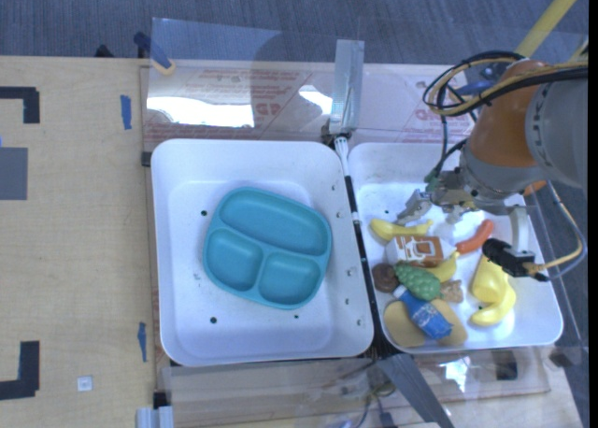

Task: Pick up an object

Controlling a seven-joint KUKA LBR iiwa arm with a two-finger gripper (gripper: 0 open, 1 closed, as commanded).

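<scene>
Two white bins side by side on the bench. Left bin [177, 258] holds a teal divided plate [268, 247] w/ three compartments, lying flat about mid-bin. Right bin [542, 319] has the pile of small stuff: yellow banana [397, 228] near the bin's left-center, small brown-orange carton [418, 249] just below it, touching or nearly so; green bumpy veg [418, 280] under the carton, dark brown round piece [384, 277] just left of the veg; blue bottle [428, 316] lying tilted on a yellow-tan disc [397, 325] at the bin's front edge; orange carrot [476, 235] slanted right of the carton; yellow pear-like toy [492, 291] toward the right side, well apart from the bottle. Arm [537, 127] comes in from the right, orange band above the wrist, cables looped over it. Gripper [432, 200] sits low over the right bin's back-left part, just above the banana, fingers pointing down-left. Jaws: can't tell open or closed from this angle, nothing visibly b/w them. A black-and-yellow piece [509, 258] sticks out below the wrist, beside the carrot.
</scene>
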